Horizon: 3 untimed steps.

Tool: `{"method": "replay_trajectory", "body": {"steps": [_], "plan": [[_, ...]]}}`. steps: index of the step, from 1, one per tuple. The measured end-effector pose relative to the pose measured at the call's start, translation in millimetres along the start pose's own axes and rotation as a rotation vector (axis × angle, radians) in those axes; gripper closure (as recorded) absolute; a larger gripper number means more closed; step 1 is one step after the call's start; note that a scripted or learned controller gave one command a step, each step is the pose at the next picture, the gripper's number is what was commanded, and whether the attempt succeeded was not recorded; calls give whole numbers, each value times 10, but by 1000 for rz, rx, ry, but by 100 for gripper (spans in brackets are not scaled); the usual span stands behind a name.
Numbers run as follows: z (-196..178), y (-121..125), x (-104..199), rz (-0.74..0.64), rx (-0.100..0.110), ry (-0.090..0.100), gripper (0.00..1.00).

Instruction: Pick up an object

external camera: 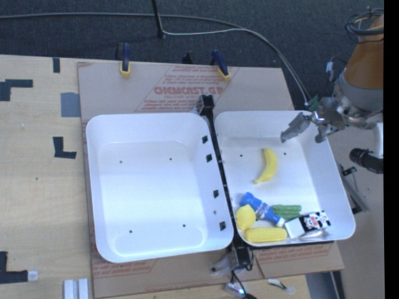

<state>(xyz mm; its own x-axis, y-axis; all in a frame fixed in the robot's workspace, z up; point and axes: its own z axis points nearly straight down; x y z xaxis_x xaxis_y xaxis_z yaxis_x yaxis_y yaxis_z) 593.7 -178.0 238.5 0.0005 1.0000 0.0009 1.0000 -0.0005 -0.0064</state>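
Oblique overhead view of 2 shallow white bins set side by side on a cardboard sheet (187,92). The left bin (149,185) holds no objects; the right bin (324,173) holds the candidates for picking. The banana (269,165), a small yellow curved toy, lies alone near the middle of the right bin, well apart from the cluster in the bin's lower corner, which makes it the most accessible target. It is probably light, rigid plastic with a smooth and somewhat slippery skin; a hold across its thickest mid-section, with the fingers set square to the curve, seems the most secure. The cluster comprises a yellow lemon-like piece (245,217), a yellow corn-like piece (265,234), a blue bottle-shaped item (260,208), a green item (287,210) and a black-and-white box (308,223), all touching or nearly touching, and so harder to isolate. The gripper (307,127) hangs over the upper right rim of the right bin, above and to the right of the banana; its 2 fingers appear spread apart, with nothing between them.
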Motion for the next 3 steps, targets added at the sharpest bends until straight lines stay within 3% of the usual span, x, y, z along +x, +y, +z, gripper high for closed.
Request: {"method": "replay_trajectory", "body": {"steps": [1, 3], "plan": [[-33, 12, 2, -1, -6, -1, 0], [1045, -7, 135, -2, -3, 0, 0]]}}
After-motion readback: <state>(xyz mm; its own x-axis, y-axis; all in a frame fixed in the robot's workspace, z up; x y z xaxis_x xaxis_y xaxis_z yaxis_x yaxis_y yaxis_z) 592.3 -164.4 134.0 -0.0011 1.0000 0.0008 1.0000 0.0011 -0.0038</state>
